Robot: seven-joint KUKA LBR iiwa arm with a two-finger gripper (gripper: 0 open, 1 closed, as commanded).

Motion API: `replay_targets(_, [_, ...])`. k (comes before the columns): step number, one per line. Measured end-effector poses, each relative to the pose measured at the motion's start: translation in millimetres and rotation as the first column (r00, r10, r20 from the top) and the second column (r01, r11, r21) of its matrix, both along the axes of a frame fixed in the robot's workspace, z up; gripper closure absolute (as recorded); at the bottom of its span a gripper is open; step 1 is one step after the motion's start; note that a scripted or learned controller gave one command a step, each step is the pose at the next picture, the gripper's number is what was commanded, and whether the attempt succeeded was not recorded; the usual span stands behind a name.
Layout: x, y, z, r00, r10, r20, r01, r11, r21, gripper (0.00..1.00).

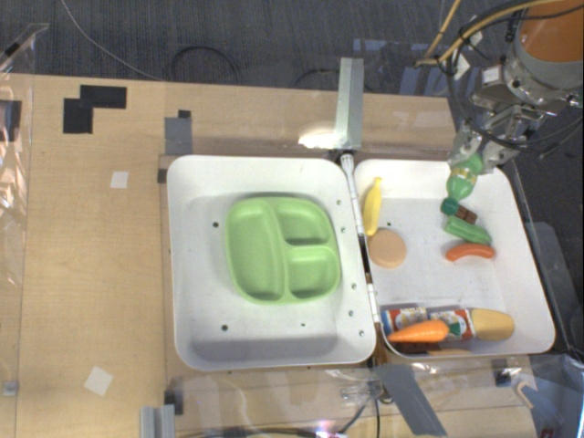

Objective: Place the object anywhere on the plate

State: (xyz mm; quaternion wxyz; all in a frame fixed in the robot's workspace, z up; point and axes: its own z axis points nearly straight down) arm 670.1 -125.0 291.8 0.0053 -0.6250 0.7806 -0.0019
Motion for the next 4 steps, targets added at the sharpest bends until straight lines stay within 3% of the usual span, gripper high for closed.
replay_targets(1, [-4,55,-62,1.0,0.002,-0.005,-0.002,1.0,0.001,1.0])
replay_targets(2, [-2,139,-107,1.0,0.022,-0.005,-0.022,1.0,0.003,1.0])
replay_targets(3, [-63,215,-105,1.0,0.021,-0.002,-0.021,1.0,0.003,1.0])
replay_targets(4, [-62,211,-105,1.0,0.015,-0.002,-0.015,1.0,0.001,0.0])
